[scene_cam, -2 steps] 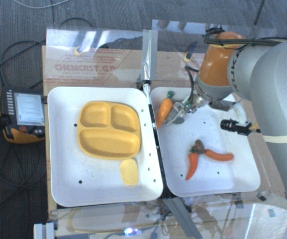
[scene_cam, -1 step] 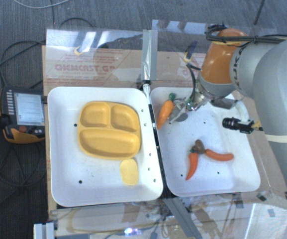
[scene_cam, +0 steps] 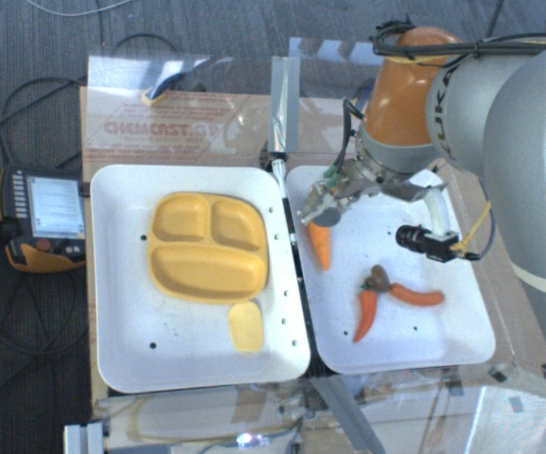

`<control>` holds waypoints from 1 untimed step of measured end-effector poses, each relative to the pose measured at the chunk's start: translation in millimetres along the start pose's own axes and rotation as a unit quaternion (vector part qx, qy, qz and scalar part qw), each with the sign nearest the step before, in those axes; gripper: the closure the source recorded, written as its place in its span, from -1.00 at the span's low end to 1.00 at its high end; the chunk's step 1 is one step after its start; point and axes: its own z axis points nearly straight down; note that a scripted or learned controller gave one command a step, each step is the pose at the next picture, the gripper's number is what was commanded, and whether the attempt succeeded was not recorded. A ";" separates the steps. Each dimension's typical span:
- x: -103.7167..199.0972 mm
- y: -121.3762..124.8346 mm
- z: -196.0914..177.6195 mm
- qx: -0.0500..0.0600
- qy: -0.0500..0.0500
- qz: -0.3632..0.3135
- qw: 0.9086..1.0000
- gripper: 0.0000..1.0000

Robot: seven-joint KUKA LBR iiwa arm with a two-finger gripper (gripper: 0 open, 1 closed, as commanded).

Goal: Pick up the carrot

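Overhead, two white bins are seen side by side on the tabletop. The left bin carries a yellow divided tray and, just below it, a small yellow block. The right bin holds three orange pieces: a short carrot near the bin's left wall, and, lower down, a chili-shaped piece and a longer orange piece, joined at a brownish stem. The end effector is positioned at the upper left of the right bin, directly over the carrot's thick upper end. Whether the carrot is gripped cannot be told, as that part is hidden by the metal parts. A handheld controller with a lit screen lies left of the bins.
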 end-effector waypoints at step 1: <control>-67.0 -70.3 61.1 0.001 -0.001 -0.050 0.999 1.00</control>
